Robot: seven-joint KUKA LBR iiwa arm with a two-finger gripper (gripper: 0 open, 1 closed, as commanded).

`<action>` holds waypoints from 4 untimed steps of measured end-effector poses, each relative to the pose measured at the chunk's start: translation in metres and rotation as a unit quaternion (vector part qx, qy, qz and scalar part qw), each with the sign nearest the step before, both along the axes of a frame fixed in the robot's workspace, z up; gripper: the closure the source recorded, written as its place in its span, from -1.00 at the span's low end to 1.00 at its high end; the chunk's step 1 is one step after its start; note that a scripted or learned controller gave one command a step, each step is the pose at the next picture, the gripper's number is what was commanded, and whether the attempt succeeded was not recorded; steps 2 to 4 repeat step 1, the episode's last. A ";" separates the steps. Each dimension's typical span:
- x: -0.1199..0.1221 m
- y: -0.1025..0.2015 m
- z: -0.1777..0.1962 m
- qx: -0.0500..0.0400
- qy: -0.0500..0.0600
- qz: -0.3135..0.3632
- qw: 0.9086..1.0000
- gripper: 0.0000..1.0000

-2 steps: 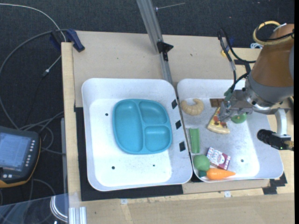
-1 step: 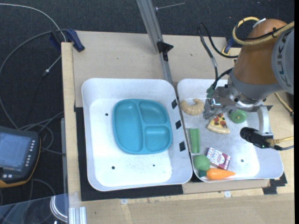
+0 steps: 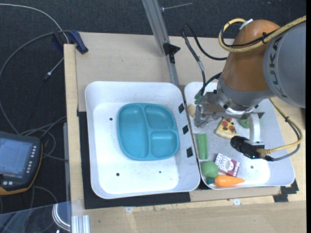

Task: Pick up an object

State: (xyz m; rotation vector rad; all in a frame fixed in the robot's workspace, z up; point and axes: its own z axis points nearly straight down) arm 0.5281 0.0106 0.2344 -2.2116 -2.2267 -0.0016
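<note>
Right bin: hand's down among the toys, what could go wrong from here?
1. The toys are crowded: pizza slice, green stick, pink packet. The hand may nudge things instead of gripping one.
2. It sits close to the right bin's left wall, so a finger might catch the rim.
3. The carrot and green ball lie in the front corner, awkward to reach.

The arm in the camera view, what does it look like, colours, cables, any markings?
The arm is bulky and rounded: a grey shell with dark lettering, then a glossy orange band above the wrist. A yellow cable loops over the orange part, with black cables nearby. The gripper below is a compact grey metal block.
</note>
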 end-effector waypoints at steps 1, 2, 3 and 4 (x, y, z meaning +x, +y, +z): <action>-0.016 0.060 0.006 0.000 0.001 0.001 1.000 1.00; -0.016 0.060 0.006 0.000 0.001 0.001 1.000 1.00; -0.016 0.060 0.006 0.000 0.001 0.001 1.000 1.00; -0.016 0.060 0.006 0.000 0.001 0.001 1.000 1.00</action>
